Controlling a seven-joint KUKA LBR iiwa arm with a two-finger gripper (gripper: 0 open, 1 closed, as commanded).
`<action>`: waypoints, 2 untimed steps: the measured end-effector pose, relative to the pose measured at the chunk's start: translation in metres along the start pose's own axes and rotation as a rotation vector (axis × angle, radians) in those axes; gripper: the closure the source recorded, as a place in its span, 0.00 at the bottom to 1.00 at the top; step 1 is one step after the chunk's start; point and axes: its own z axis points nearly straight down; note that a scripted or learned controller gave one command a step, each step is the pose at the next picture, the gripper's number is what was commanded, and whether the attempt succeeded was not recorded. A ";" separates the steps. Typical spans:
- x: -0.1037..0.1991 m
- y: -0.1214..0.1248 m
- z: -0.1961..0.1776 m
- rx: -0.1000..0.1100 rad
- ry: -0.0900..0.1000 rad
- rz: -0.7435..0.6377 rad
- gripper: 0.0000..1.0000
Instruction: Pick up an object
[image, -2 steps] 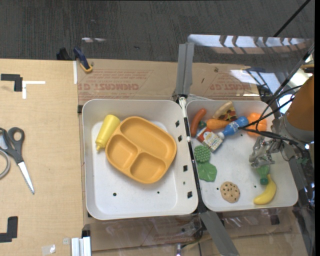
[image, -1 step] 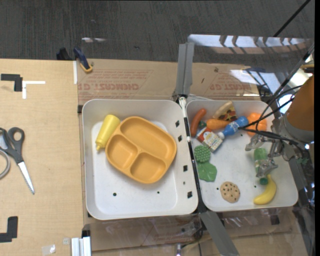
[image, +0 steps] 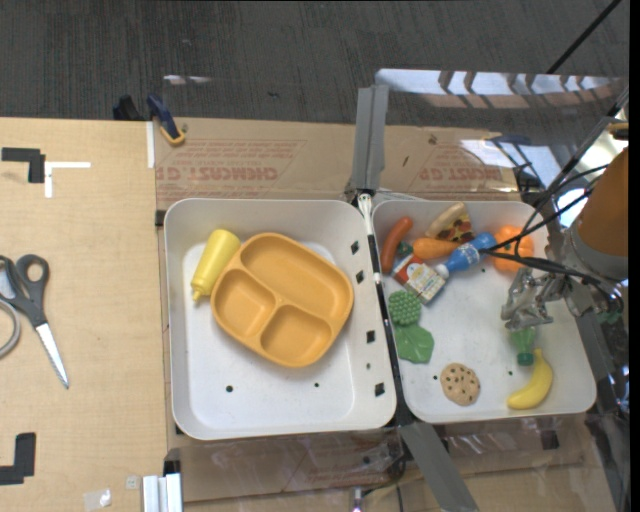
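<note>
Camera view, from above the bench: two shallow white bins sit side by side on a wooden bench top, the left bin (image: 190, 400) and the right bin (image: 470, 410) touching along their inner walls. The left bin holds a yellow three-compartment tray (image: 283, 298), set at a slant, with a yellow squeeze bottle (image: 213, 262) lying against its upper-left edge. The grey arm with its orange band (image: 605, 215) reaches in from the right, its gripper (image: 527, 310) lowered over the right side of the right bin; how far the fingers are parted cannot be told, and nothing can be seen between them. Just below the gripper lies a small green item (image: 525, 347), and below that a toy banana (image: 533, 383) near the bin's lower right corner. A chocolate-chip cookie (image: 460, 383) rests near the front wall. Green leafy toys (image: 409, 325) lie by the left wall. Along the back are a carrot (image: 437, 247), a red pepper (image: 395, 243), a blue-capped bottle (image: 445, 268), a pizza slice (image: 452, 220) and an orange (image: 513, 247). Scissors (image: 35, 310) lie on the bench, well to the left.
</note>
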 end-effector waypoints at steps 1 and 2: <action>0.000 0.000 0.000 0.000 0.000 0.000 0.00; 0.010 0.001 0.012 0.003 -0.006 0.005 0.00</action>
